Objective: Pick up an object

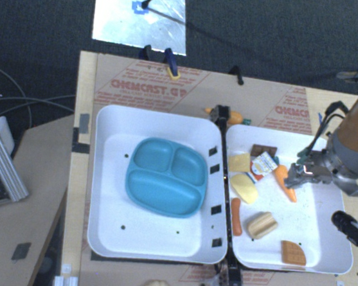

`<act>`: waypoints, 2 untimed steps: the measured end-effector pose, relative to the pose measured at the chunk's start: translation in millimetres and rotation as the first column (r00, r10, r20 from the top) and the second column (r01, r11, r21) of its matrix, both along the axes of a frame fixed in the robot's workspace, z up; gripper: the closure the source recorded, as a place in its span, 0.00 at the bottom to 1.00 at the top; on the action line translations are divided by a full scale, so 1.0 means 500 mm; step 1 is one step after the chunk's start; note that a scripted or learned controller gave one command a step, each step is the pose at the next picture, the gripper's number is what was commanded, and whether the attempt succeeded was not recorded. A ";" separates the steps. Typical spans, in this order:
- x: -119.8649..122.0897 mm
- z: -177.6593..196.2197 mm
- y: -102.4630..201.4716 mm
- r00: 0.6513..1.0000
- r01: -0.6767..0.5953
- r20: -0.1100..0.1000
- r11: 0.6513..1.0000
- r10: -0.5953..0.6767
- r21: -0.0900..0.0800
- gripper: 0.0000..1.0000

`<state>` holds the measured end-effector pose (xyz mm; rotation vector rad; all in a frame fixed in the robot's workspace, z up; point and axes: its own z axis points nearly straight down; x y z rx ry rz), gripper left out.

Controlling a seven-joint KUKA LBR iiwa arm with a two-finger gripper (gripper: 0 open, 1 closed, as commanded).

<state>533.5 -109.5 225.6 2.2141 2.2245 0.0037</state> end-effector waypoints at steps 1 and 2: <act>-0.033 0.013 0.083 1.000 -0.003 -0.003 1.000 0.003 0.002 1.00; -0.055 0.014 0.194 1.000 -0.006 -0.003 1.000 0.006 0.003 1.00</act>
